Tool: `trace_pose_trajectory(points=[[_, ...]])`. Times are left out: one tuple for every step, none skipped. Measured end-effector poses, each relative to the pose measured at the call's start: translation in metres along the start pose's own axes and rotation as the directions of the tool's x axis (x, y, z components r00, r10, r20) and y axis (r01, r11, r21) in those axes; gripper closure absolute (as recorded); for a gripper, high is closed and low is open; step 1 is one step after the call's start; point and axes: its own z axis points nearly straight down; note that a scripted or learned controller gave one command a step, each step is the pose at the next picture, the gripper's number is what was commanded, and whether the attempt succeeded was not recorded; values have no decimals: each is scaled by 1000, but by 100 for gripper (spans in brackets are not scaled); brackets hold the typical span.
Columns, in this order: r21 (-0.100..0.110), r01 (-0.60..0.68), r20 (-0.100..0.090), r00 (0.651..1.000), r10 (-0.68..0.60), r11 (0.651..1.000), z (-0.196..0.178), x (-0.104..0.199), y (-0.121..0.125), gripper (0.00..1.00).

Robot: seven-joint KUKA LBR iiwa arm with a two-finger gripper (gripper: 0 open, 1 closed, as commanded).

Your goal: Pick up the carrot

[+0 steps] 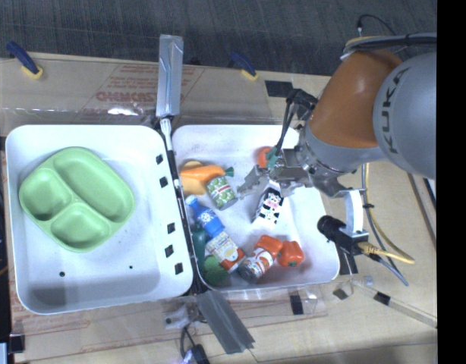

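The grey arm [385,112] reaches in over the right bin [240,139], its orange band above the wrist. The jaws [265,180] hang low over the middle of that bin, and appear spread, with nothing seen between them. One finger [252,182] points down-left toward the bin's floor.

The carrot [265,156] is hard to name with certainty; the likeliest piece is a small orange-red item lying just behind the jaws, partly hidden by the wrist, toward the bin's far wall. It is near the jaws but not between them.

Just left of the jaws lies a small can with a green label [221,192], and beyond it an orange and yellow toy [196,175]. Directly beneath the jaws stands a black-and-white carton [269,205]. Nearer the camera from the jaws lie a blue-and-white bottle [212,230], a red-labelled can [257,264] and an orange-red toy [282,251].

Well to the left of the jaws, the left bin [36,279] holds a green divided plate [75,197].
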Motion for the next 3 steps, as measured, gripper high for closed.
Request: trace_pose_trajectory(points=[[1,79,2,997,-79,997,56,43,72,0],[0,-245,2,969,245,969,144,14,109,0],[3,-240,0,971,240,971,134,16,109,100]])
